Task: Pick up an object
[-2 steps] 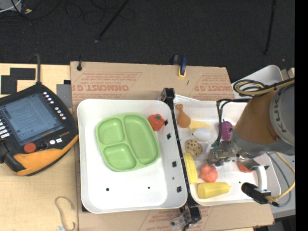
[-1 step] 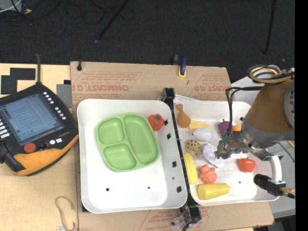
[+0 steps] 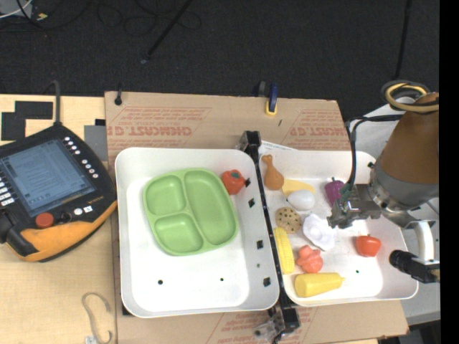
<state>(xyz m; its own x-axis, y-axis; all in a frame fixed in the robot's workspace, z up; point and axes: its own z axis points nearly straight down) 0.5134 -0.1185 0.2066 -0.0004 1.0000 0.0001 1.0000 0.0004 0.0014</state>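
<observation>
From above, the left shallow white bin point(image 3: 136, 278) holds a green three-compartment plastic plate point(image 3: 190, 211), with a red toy tomato point(image 3: 233, 182) touching the plate's upper right rim. The right white bin point(image 3: 391, 282) is crowded: a yellow toy corn cob point(image 3: 284, 249), a brown drumstick point(image 3: 272, 172), a speckled cookie point(image 3: 288, 219), a red toy pepper point(image 3: 368, 245). The gripper point(image 3: 343, 213) hangs just right of a crumpled white piece point(image 3: 317, 231); its grip cannot be told. Open floor lies along the bin's right edge.
</observation>
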